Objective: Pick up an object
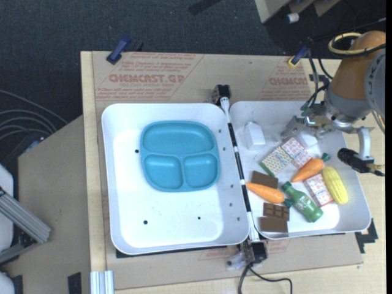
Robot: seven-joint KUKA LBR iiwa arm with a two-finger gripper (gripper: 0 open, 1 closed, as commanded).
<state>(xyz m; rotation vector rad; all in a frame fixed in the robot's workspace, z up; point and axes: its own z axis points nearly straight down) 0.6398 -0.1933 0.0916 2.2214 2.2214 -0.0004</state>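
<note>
Carrot in right bin, pincer perhaps just above it

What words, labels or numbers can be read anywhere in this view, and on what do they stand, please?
"CHEMCAST G.P": red print on the brown protective sheet behind the left bin; finer lines around it are too small to read.
A second red print behind the right bin: too blurred to read.
Patterned packets: print too small to read.

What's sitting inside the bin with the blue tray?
The left bin holds one blue divided tray with three compartments, nothing in them. Around it is bare white floor with a few dark dots. Whatever lies beneath the tray is covered.
</note>
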